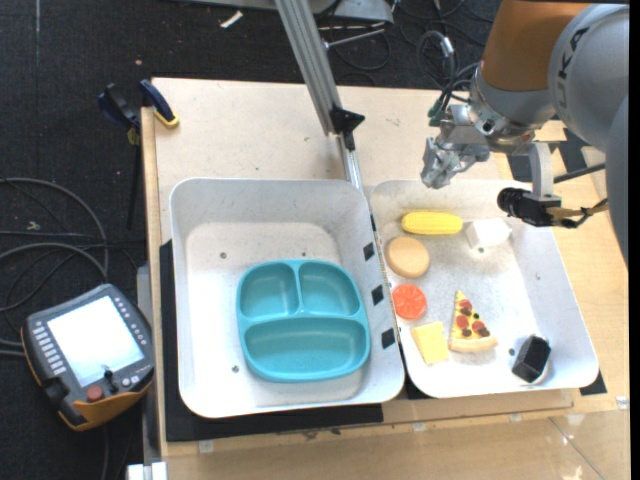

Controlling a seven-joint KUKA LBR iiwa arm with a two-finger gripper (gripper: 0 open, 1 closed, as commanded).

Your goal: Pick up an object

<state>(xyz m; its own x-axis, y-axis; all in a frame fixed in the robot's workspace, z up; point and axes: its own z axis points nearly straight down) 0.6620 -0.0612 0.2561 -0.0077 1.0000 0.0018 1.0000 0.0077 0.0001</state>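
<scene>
Pale wooden bench (250,128) on a dark floor strewn with cables. Carries two shallow white bins side by side, touching along their inner walls. Shows no readable writing or brand anywhere.

One grey arm with an orange band, reaching in from the view's right. Ends in a gripper (440,171) hanging over the far rim of the right bin (560,298). Cannot tell from this angle whether it is spread or pressed together.

Seven small things in the right bin, all on the camera's side of the gripper:
- one yellow corn cob (432,224), closest, just below the gripper in the view
- one white block (488,234), just beside the cob, off to the gripper's right in the view
- one round tan bun (408,257), next past the cob
- one red tomato slice (409,301), just beyond the bun
- one yellow cheese wedge (431,343), further still
- one pizza slice (470,323), just beside the wedge
- one black block (531,358), farthest from the gripper, near the bin's front corner

Left bin (200,218), well to the view's left of the gripper. Holds one teal plate (300,320) divided into three compartments.

Elsewhere: one slanted metal post (312,58) left of the gripper, one blue and yellow clamp (140,103) at the bench's far left corner, one handheld control pad (88,353) on the floor, far off at the view's lower left.
</scene>
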